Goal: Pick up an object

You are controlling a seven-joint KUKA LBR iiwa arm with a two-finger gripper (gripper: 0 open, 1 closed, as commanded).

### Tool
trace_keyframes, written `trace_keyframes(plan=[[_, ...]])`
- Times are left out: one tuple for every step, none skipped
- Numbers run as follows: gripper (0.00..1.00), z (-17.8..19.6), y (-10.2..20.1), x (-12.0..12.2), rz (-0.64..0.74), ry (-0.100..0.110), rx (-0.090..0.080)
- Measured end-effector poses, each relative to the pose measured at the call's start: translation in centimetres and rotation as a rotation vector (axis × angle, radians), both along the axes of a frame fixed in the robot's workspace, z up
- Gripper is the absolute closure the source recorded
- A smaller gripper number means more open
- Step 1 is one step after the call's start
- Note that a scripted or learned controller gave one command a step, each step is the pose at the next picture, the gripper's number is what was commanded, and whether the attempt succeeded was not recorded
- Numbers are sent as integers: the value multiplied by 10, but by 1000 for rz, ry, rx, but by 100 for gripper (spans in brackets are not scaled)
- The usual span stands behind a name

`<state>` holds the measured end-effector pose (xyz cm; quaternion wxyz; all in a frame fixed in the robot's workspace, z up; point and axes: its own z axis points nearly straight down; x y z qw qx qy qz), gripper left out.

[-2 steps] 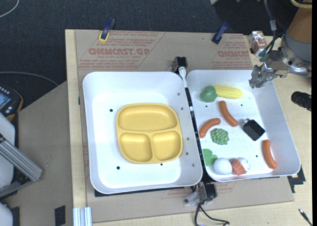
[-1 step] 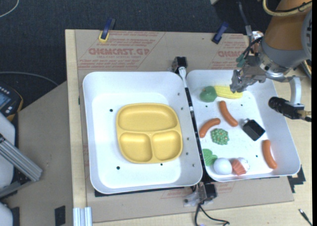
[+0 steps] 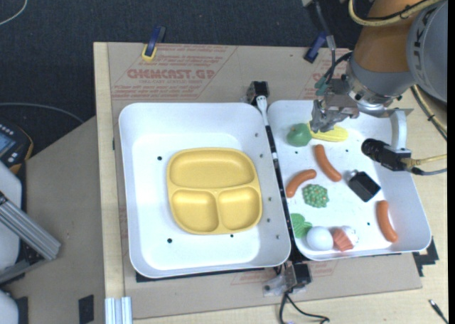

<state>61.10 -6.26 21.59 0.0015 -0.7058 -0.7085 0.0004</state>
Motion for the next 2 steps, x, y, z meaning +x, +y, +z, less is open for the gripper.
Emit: trace_keyframes(plan=[[100,3,-12,-1,-4,-4,-2],[100,-1,-6,-4,-3,0,-1]])
